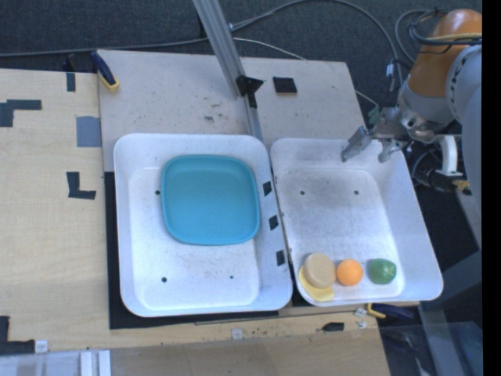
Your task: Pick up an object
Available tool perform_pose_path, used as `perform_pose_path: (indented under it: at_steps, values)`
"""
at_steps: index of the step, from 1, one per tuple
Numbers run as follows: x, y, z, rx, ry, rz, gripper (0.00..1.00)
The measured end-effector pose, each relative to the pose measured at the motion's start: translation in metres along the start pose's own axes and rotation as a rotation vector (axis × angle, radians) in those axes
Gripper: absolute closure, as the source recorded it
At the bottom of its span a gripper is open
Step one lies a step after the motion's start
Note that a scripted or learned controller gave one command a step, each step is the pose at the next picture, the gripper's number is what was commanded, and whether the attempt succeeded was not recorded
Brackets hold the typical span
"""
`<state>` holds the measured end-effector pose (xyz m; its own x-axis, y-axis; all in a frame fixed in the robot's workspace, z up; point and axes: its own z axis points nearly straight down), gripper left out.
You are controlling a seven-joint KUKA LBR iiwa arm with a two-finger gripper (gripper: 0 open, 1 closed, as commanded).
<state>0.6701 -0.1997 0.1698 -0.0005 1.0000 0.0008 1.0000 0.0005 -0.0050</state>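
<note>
White right bin [407,210] holds 3 candidates along its near edge: a tan round piece [319,270], an orange ball [349,272] and a green ball [382,270]. My gripper [366,147] hangs released over the far rim, grasping nothing; I judge the pick not yet begun.

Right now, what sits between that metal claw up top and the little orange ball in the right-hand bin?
Nothing: in the camera view, only bare, speckled bin floor separates the end effector from the orange ball.
</note>
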Motion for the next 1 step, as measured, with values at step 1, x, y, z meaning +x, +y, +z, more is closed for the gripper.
perform_pose_path:
  at_steps: [1]
  values:
    - [0.0043,0.002,0.0437,-0.001,0.0,0.0,0.0]
